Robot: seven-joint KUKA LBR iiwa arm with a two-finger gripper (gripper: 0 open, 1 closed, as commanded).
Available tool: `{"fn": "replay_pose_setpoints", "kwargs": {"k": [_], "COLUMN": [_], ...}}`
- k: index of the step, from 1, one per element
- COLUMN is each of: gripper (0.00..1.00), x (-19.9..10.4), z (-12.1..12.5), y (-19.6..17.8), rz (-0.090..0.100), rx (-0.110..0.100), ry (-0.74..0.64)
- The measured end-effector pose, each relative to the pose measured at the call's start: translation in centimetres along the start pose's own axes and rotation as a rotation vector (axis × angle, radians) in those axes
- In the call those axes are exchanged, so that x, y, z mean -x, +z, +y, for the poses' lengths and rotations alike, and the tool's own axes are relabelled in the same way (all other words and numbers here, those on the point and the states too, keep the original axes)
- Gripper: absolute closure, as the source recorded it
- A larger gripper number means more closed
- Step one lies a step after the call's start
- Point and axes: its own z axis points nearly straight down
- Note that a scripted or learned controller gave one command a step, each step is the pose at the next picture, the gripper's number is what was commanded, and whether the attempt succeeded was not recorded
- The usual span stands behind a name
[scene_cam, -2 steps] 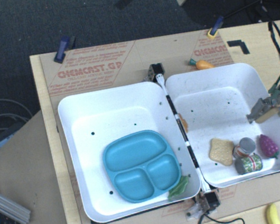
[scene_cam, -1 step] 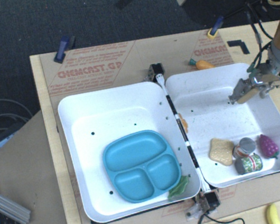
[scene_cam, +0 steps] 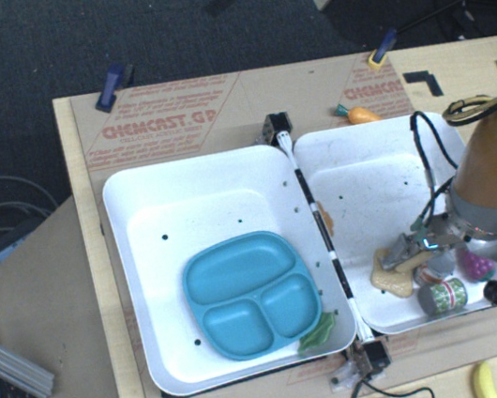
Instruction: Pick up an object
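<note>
Dark carpet surrounds a cardboard-topped bench (scene_cam: 168, 122) carrying two white bins. We see a blue divided plate (scene_cam: 249, 293) in the left bin (scene_cam: 137, 213), with a green leafy piece (scene_cam: 316, 333) at the plate's lower right corner. In the right bin (scene_cam: 358, 174) the gripper (scene_cam: 408, 251) sits low over a tan flat item (scene_cam: 391, 279); whether its jaws are open or closed we cannot tell. Just beside lie a small can (scene_cam: 443, 295) and a purple grape bunch (scene_cam: 475, 264). An orange carrot toy (scene_cam: 359, 114) rests on the bench above the right bin.
</note>
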Motion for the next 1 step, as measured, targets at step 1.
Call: {"fn": "replay_pose_setpoints", "kwargs": {"k": [1], "gripper": [0.00], "x": [-3.09], "z": [0.69], "y": [-0.04], "rz": [-0.001], "rx": [0.004], "ry": [0.000]}}
